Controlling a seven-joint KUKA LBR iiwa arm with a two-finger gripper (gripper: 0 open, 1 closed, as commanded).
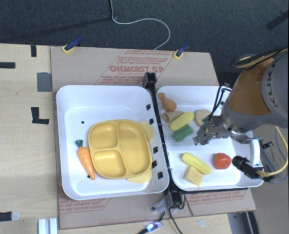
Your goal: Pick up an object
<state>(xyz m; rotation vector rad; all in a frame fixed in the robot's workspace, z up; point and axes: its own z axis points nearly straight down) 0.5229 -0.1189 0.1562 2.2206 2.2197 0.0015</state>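
Camera view: dark two-finger gripper (pixel 202 136) poised low over right white bin (pixel 232 182), amid plastic toy foods, green pepper (pixel 181 133) just left, red tomato (pixel 222 161) near-right. Nothing visibly clamped; finger spread impossible to tell. Likely choosing a target.

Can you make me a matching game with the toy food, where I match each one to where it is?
Things:
1. carrot
2. tomato
3. chicken leg
4. yellow divided plate

Places:
A. near the top left corner of the right bin
B. middle of the left bin
C. lower right part of the right bin
D. in the left bin, left of the plate

Pairs: 1-D, 2-C, 3-A, 4-B
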